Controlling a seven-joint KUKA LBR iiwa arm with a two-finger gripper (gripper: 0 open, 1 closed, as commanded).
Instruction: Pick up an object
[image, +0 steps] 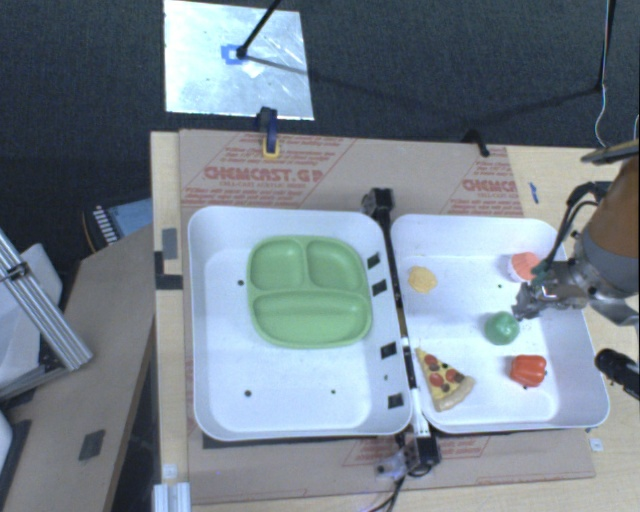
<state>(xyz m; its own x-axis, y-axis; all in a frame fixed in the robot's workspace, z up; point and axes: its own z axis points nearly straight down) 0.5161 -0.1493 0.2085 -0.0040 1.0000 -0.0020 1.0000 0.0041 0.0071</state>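
Camera view looks down at a slant on the bench (330, 155), which bears two shallow white bins side by side. The left bin (215, 400) carries a green divided plate (307, 292) lying flat near its middle, well apart from any work on the other side. The right bin (570, 405) holds the small things: a pizza slice toy (444, 379) near its lower left corner, a red pepper toy (528, 370) toward its lower right, a green round toy (501, 327) between them and higher, a yellow piece (422, 280) close to the divider, and an orange-red piece (525, 265) near the far right wall. The arm (612, 262) reaches in over the right wall, and the gripper (527, 303) hangs with its tip just up and to the right of the green round toy, close to touching it; whether its fingers are spread or closed I cannot tell at this size, and nothing is visibly held between them. The green toy is therefore the likeliest thing to pick: it lies just down and left of the tip, and being round it has no long axis to line up with. There is bare bin floor on all its sides, the red pepper toy being the nearest neighbour, just below and to the right.
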